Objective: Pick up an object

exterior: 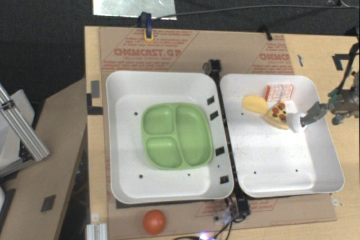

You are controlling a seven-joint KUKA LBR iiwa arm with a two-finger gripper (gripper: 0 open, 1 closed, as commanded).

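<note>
While nothing is lifted yet, the bench already offers clear targets. Near its front edge, outside the bins, sits an orange ball (153, 221). Next comes the left bin (121, 121), carrying a green divided plate (176, 135) at its middle. Further along, the right bin (281, 177) has its objects gathered toward the back right corner: a yellow lemon-like piece (255, 103), a small red-and-white box (279, 91) just behind it, and a toy pizza slice (277, 114) in front of the box. Entering over that bin's right rim, the gripper (298, 121) has its pale tip right beside the pizza slice, seemingly touching it; whether the pincer is spread or pressed together cannot be told at this size, and nothing is visibly pinched. The slice looks like the likely pick. To do it well, the fingers should straddle the slice's narrow width, come down fully to the bin floor, and stay clear of the box and the lemon before squeezing and lifting straight up.
</note>
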